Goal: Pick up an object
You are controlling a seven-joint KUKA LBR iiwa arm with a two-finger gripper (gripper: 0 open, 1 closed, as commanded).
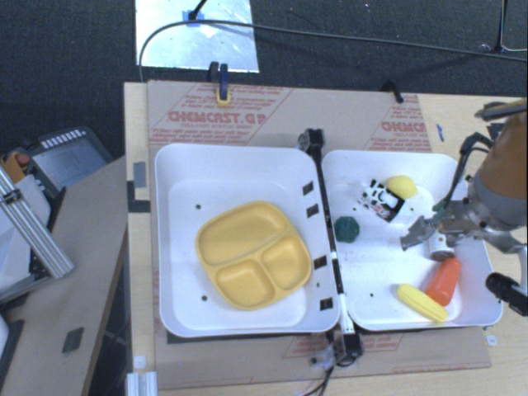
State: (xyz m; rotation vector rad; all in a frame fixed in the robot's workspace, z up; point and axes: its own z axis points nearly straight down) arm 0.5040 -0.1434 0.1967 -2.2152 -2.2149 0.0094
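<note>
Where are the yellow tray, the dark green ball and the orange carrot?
yellow tray (252, 254), camera view, middle divider.
dark green ball (346, 228), camera view, its top.
orange carrot (444, 281), camera view, mid-body.

A robotics lab or test cell is being shown. Two white bins (247, 159) are being kept side by side on a cardboard-covered bench (280, 114), clamped at twelve o'clock. Cables (165, 35) are being run across dark carpet (66, 56) toward a taped metal sheet (194, 23). Aluminium framing (33, 229) is being stored at nine o'clock.
</note>
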